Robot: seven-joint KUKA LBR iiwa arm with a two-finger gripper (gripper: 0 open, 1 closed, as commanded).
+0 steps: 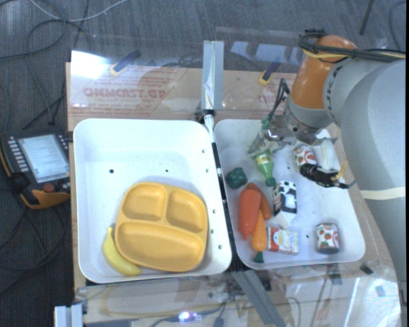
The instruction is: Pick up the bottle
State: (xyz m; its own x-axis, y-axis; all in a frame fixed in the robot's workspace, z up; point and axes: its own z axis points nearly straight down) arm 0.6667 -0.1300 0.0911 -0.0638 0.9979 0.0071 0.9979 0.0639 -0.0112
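The end effector (269,138), its grip impossible to make out, hangs over the far part of the right bin (358,240), just above a green bottle (265,165) lying left of a cow-patterned carton (285,197), carrots (252,215) nearer.

Light was bright, even, from overhead | glare washed out the plastic sheet (116,80) behind the bins | shadows soft | focus slightly soft throughout

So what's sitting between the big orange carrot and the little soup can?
In the camera view, a small red-and-white carton lies between the carrot and the can, on the right bin's floor.
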